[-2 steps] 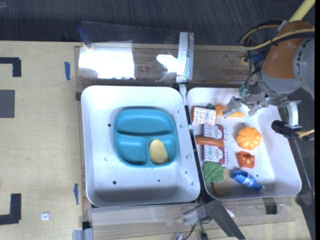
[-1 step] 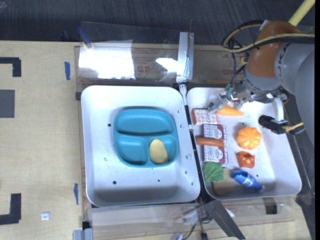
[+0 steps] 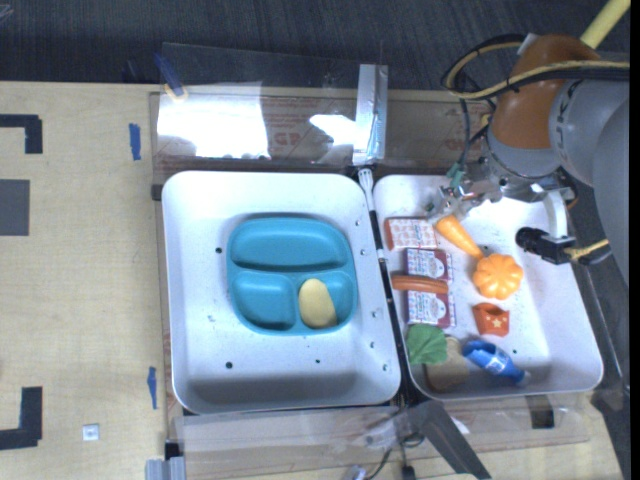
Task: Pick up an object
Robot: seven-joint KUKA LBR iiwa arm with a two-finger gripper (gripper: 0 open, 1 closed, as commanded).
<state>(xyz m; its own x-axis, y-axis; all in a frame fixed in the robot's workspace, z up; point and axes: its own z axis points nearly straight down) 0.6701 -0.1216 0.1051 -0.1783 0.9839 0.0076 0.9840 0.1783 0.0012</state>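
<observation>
Two white bins are seen side by side on the bench (image 3: pixel 70 268). At the back of the right bin (image 3: pixel 570 353), the jaws (image 3: pixel 462 190) are lowered just above the carrot (image 3: pixel 459 235) (their spread cannot be told). The carrot lies with its long axis on a diagonal, its narrow tip pointing toward the upper left, beside the orange pumpkin (image 3: pixel 497 275). A yellow lemon (image 3: pixel 317 303) rests in the blue tray (image 3: pixel 290 268) in the left bin (image 3: pixel 190 268).
</observation>
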